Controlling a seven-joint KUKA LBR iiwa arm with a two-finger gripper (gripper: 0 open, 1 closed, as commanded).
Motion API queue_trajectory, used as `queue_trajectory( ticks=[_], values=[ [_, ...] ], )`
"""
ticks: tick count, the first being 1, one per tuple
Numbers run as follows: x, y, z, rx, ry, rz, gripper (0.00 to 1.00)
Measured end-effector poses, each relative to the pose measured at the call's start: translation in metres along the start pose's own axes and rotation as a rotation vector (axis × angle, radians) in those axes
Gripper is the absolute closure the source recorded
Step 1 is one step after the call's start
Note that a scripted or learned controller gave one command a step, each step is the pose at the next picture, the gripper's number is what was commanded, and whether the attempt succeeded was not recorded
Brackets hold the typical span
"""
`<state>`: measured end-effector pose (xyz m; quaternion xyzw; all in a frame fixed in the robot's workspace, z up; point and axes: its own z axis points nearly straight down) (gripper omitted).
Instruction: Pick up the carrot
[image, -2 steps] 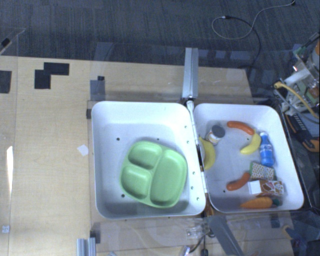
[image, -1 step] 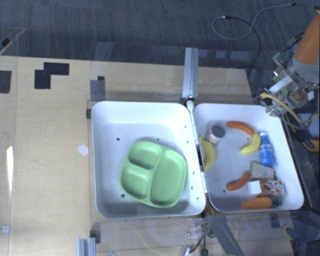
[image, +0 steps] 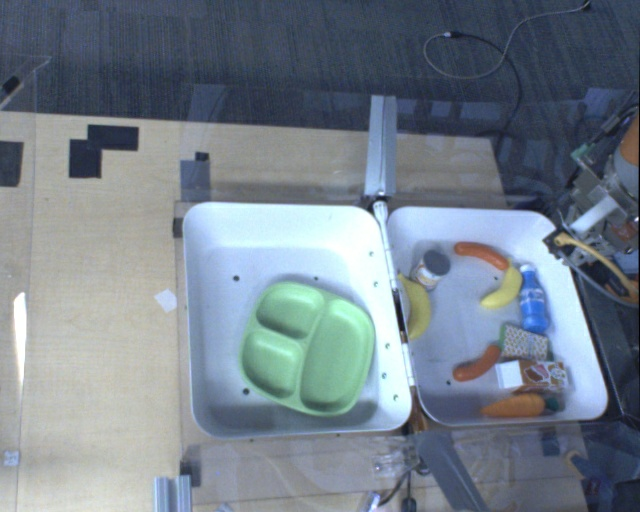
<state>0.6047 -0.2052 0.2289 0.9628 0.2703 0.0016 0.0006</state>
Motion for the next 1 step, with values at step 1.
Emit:
queue_trajectory(
  ticks=[1],
  values=[
    [0.0614, -0.0167, 0.1416, -0.001, 0.003, 0.099, 1.00]
  ],
)
